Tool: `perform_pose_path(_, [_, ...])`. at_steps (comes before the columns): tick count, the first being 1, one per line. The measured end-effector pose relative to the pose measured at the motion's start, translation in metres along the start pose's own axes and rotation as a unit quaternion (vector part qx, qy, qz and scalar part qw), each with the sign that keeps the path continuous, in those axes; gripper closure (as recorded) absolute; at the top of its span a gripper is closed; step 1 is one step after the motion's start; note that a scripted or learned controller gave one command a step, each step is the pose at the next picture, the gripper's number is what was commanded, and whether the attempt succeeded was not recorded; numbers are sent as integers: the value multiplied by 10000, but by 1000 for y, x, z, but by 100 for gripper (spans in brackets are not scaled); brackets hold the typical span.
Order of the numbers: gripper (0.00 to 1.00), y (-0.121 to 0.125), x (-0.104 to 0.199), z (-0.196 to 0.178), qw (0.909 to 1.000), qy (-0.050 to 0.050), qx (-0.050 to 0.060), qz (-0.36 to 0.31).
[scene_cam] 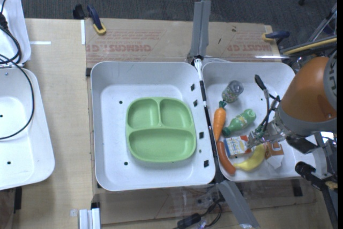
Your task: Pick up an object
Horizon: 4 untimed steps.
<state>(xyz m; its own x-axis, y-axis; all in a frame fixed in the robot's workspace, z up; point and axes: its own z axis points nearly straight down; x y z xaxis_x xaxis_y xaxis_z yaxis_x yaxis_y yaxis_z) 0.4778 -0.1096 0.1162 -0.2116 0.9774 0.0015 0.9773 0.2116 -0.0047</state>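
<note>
Down in the right bin (278, 75), the loose things lie bunched toward its left and front: a carrot (219, 122) standing along the dividing wall, a green bottle (240, 121) just beside it, a small grey jar (232, 91) farther back, a sausage (225, 158) along the front left, a small carton (236, 146) touching a banana (253, 160) at the front. Any of these could serve as the thing to pick up; none is lifted, all rest on the bin floor.

The pincer (262, 135) sits low over the carton and banana, at the end of the arm (308, 96) with its orange band. Whether it is spread or closed I cannot tell, nor whether it has anything in its hold.

By my reading the step in hand is the reach or the grasp itself, over the carton and banana pile. The next move calls for closing on one item cleanly, then lifting straight up; the crowding there makes a slip or a double catch likely.

The left bin (107, 115) holds a green divided plate (161, 130), both bins resting on the desk (59, 61).
</note>
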Motion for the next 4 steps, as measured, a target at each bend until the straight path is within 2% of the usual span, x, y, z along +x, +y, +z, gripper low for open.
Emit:
perform_pose_path(1, [100,25,-17,23,9993,-7,-28,-378])
perform_pose_path(2, [0,26,-20,22,9993,-41,-56,-365])
perform_pose_path(3, [100,27,-18,15,9993,-1,-44,-382])
perform_pose_path(4, [0,27,-18,16,9993,-2,-33,-377])
